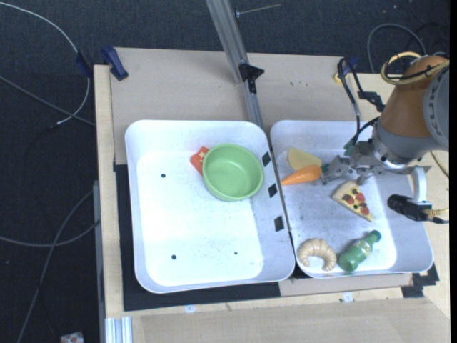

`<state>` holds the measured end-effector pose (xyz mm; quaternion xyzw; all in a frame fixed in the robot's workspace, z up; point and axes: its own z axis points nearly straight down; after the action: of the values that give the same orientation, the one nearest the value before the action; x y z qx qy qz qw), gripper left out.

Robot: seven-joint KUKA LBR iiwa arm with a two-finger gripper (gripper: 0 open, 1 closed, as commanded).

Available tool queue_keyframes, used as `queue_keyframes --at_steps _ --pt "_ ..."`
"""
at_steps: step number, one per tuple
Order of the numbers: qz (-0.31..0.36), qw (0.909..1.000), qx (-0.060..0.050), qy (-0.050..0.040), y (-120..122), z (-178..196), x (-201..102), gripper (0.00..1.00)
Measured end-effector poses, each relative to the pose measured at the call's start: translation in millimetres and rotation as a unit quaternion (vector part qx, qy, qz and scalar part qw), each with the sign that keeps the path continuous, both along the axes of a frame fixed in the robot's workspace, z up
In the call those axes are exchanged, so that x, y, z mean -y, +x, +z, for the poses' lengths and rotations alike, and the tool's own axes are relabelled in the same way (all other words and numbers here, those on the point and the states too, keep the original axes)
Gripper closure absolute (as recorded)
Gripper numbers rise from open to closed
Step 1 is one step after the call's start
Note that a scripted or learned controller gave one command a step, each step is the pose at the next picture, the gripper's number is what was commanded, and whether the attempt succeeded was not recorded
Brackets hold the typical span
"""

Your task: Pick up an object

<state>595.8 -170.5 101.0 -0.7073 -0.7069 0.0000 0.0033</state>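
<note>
Carrot [301, 176] just beside end effector [343, 171]

**Fixtures and surroundings, as I see them from the remote station**

- Counter [178, 84]: pale wood top, which I log as carrying both bins.
- Left bin [143, 213] and right bin [418, 224]: shallow, white, speckled, touching side by side.
- Black clips [272, 189]: several along the seam between the bins.
- Black mat [127, 291]: I see it under the bins' left and front edges.
- Aluminium rail [225, 20]: slants from the top edge to the bins' seam.
- Blue clamps: far left corner [113, 61], far right edge [347, 68].
- Floor [43, 191]: dark carpet, thin cables [43, 27] trailing over it.
</note>
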Motion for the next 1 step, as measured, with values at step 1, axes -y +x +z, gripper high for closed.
queue_keyframes --at_steps 1 --pt "0.000 1.0000 0.006 -0.0021 2.3 13.8 1.1 1.00"
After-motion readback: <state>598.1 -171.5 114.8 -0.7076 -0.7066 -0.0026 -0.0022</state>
